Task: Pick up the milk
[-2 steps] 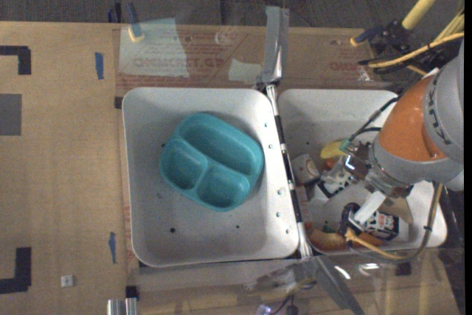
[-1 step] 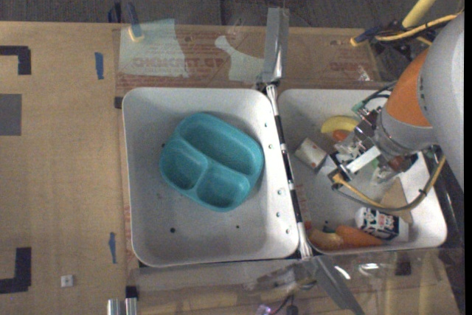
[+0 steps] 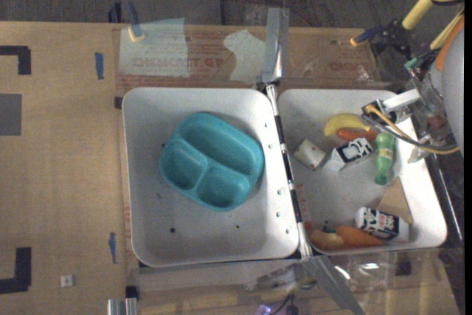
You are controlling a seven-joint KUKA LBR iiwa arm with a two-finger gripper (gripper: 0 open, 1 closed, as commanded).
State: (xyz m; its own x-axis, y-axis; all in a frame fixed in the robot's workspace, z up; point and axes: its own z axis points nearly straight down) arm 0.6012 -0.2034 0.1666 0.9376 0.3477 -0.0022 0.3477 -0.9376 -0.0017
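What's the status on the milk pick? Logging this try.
Gripper over right bin's far right edge. Milk carton lying mid-bin, not held. Banana and green bottle crowd it.

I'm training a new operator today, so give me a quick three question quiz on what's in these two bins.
1. True or false: the teal divided tray lies in the right bin.
2. Which item lies nearest the green bottle? A. milk carton B. carrot C. teal divided tray
3. Fill in: the banana lies in the ___ bin.

Key
1. False; it lies in the left bin.
2. A
3. right
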